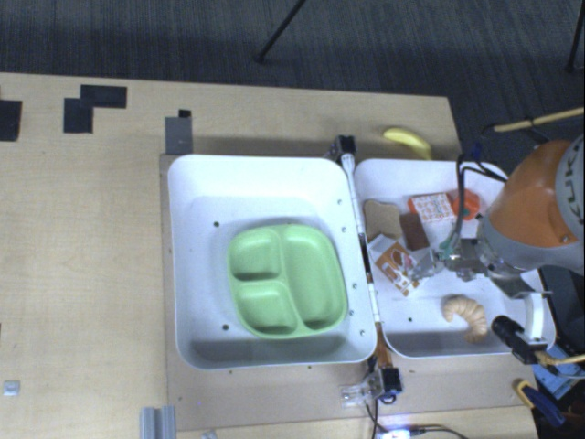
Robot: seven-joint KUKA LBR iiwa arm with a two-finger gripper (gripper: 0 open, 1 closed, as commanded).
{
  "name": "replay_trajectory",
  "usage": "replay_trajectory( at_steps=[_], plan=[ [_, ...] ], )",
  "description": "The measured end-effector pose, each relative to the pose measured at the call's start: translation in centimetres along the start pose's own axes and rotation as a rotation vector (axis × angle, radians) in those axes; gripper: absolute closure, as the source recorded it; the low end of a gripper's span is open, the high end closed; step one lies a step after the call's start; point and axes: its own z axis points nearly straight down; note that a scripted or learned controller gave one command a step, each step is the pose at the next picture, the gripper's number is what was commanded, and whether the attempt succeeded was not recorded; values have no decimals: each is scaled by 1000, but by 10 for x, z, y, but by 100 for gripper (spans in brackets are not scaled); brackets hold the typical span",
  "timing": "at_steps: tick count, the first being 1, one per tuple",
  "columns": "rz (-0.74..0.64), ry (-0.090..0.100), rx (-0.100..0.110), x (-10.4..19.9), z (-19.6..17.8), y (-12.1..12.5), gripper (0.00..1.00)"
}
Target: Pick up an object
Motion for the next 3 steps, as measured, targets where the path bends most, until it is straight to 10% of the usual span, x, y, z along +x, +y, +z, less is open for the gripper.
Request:
replay_trajectory(
  at_steps=[2, 3],
  plan=[
    [10, -11, 4, 17, 14, 15, 0],
    [2, -1, -2, 22, 0, 19, 100]
  ],
)
